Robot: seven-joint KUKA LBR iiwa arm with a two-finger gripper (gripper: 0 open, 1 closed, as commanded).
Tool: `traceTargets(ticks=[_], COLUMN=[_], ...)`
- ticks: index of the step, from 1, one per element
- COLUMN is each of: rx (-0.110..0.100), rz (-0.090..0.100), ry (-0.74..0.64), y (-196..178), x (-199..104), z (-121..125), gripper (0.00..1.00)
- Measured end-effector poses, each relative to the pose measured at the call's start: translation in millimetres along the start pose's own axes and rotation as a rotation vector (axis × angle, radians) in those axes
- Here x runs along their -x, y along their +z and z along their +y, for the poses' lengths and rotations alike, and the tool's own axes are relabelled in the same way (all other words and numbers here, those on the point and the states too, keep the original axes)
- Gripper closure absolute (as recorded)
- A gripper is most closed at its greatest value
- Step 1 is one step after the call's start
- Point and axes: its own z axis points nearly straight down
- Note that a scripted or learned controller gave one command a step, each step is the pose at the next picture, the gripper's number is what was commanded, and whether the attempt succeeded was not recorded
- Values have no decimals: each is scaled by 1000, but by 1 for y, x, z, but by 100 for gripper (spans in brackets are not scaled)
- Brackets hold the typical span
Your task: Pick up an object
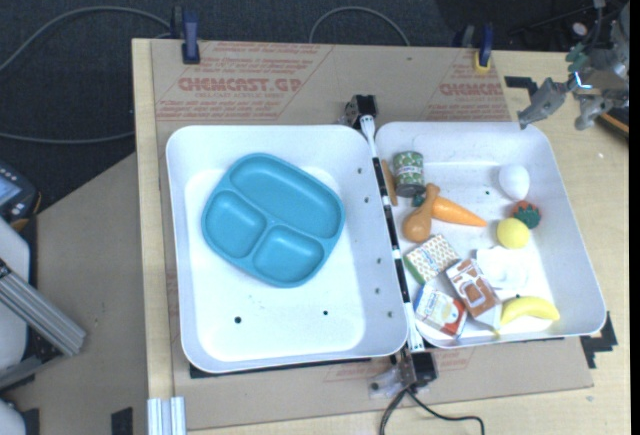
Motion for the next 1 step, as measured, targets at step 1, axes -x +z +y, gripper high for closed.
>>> traceTargets(ticks=[1], rx=[-14], rz=[8], ry=[3], y=[163], x=[13], z=[-56], gripper=[0])
